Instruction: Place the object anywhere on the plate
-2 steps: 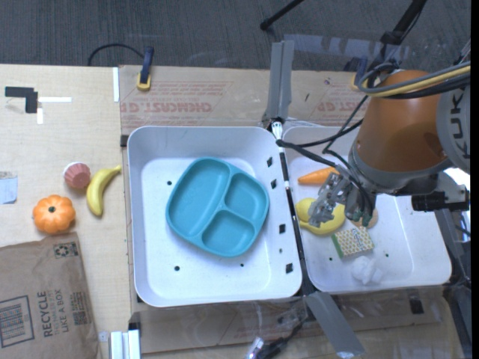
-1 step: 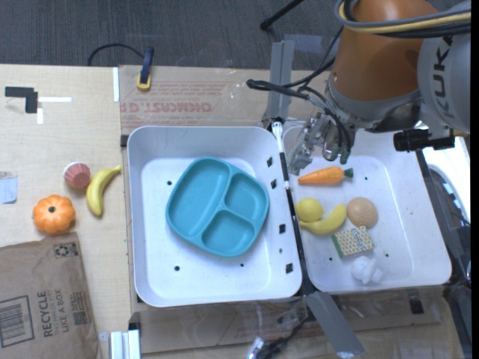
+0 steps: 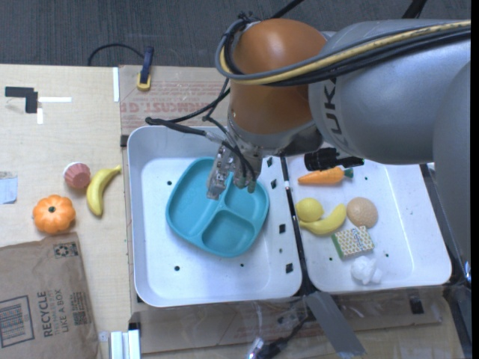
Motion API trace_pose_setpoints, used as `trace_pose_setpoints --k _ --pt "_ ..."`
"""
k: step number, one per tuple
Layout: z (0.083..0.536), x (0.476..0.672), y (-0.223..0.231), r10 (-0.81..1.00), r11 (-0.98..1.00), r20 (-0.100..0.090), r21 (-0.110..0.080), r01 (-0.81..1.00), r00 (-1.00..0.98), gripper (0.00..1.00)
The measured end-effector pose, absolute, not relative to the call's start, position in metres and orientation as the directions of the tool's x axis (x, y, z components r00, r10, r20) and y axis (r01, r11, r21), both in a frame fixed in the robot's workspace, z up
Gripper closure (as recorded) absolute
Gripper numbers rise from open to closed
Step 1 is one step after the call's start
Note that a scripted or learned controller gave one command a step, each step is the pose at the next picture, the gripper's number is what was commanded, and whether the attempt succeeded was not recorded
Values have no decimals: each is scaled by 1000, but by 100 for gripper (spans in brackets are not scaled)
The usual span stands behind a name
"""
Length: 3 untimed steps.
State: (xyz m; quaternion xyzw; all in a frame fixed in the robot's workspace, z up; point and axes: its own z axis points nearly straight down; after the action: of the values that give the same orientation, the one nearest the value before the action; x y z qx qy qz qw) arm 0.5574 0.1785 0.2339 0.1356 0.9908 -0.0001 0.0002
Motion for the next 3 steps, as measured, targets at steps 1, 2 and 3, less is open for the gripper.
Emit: trace_pose_setpoints --k 1,2,3 --pt "147 544 143 603 798 1 -2 603 -798 100" --pt "109 548 146 997 77 15 20 997 -77 100" --pt "191 567 70 997 71 -3 -2 997 -71 100"
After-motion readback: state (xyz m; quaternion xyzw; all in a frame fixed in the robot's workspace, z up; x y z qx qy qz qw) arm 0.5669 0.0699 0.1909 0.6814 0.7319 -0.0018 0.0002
